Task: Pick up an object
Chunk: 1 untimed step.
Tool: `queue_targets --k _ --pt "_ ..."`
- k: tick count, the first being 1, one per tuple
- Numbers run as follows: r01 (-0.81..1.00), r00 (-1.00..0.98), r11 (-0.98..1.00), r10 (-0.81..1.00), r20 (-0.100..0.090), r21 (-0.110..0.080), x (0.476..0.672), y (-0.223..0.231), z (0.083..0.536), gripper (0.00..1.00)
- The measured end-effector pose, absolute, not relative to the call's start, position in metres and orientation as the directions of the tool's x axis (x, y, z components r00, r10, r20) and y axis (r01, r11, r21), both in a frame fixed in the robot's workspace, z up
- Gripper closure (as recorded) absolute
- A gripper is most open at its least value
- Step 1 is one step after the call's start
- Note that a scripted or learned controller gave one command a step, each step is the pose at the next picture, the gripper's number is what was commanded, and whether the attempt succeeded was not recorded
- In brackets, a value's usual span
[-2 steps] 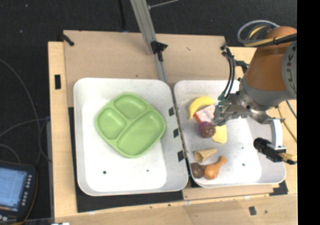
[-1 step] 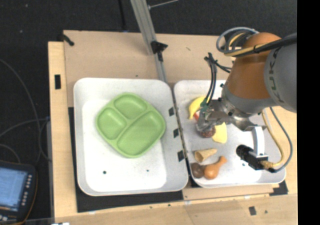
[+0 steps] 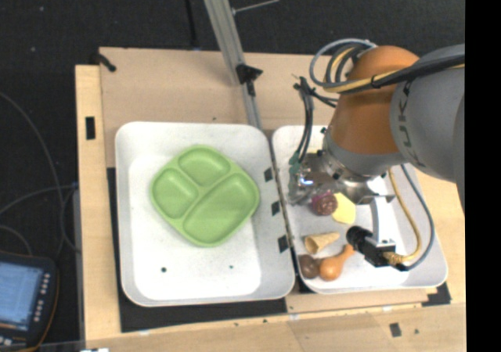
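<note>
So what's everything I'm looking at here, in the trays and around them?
Bins: two, white; left bin, right bin, side by side on the bench.
Divided plate: one, green, three compartments, in the left bin.
Round item: one, dark reddish, right bin, just under the arm's wrist.
Yellow piece: one, right of the round item, touching it.
Cone-shaped piece: one, tan, right bin.
Pear-shaped item: one, orange-brown, near the right bin's front edge.
Small lump: one, brown, beside the pear-shaped item.
Metal pole: one, grey, behind the bins.
Arm: one, grey with orange band, over the right bin.
Gripper: one, near the round item.
</note>
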<state>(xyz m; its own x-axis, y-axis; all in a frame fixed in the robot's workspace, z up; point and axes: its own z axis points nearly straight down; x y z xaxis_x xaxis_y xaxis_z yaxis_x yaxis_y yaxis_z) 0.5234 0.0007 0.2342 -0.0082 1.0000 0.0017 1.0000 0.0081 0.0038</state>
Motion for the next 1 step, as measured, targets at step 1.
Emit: queue_targets --k 1 --pt "1.0 -0.008 0.008 1.0 0.002 0.003 0.5152 0.0429 0.2406 1.0"
